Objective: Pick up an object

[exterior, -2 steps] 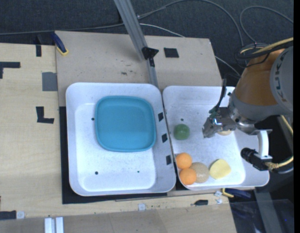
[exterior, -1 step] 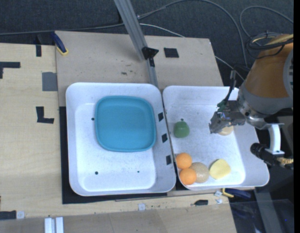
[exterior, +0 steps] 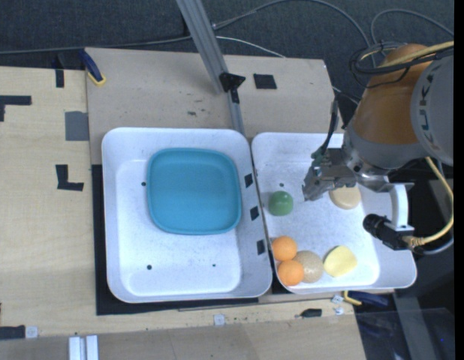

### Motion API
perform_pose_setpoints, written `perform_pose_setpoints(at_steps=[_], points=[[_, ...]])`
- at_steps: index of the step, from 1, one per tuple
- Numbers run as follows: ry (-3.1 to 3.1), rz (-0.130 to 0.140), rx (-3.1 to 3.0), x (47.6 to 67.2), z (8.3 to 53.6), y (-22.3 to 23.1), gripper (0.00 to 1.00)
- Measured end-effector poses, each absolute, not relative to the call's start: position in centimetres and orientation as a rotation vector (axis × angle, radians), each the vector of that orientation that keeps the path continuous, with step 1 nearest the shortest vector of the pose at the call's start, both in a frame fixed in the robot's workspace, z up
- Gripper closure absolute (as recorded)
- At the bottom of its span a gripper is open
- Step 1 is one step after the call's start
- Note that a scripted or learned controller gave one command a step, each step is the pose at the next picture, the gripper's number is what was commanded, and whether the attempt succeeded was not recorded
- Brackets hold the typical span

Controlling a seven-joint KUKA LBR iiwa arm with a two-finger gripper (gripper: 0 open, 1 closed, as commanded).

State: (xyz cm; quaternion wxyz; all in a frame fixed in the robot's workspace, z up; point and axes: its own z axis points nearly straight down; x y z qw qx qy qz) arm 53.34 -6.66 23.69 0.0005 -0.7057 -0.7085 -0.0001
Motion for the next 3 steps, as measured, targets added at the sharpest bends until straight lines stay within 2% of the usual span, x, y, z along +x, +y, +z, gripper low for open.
perform_pose_setpoints(at_steps=[2,3], points=[[-2.225,0.0,-2.216,56.0,24.1,2.4,1.0],[-2.224,0.002,-2.216,57.5,22.6,6.9,1.0]])
